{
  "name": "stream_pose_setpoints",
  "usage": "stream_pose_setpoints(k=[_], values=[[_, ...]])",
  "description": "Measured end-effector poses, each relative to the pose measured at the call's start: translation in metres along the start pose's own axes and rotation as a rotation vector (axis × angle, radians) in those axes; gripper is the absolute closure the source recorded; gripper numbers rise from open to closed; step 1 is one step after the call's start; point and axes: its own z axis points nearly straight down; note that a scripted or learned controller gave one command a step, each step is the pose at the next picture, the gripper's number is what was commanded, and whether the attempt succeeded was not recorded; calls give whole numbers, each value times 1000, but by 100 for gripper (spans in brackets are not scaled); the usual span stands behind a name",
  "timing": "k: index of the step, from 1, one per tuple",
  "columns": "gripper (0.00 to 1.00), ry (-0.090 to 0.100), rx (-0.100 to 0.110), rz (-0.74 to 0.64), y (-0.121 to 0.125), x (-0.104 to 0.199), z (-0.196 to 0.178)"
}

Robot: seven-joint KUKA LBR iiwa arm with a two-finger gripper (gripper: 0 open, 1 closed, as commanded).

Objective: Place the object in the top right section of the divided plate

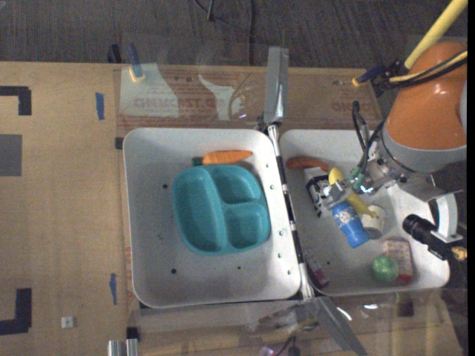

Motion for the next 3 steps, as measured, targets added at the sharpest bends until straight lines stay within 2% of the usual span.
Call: stream_pose_setpoints(k=[1,2,3], values=[[100,2,2,82,13,63,27],[100,-1,-3,-61,83,58,63],[0,-1,-3,-62,83,58,62]])
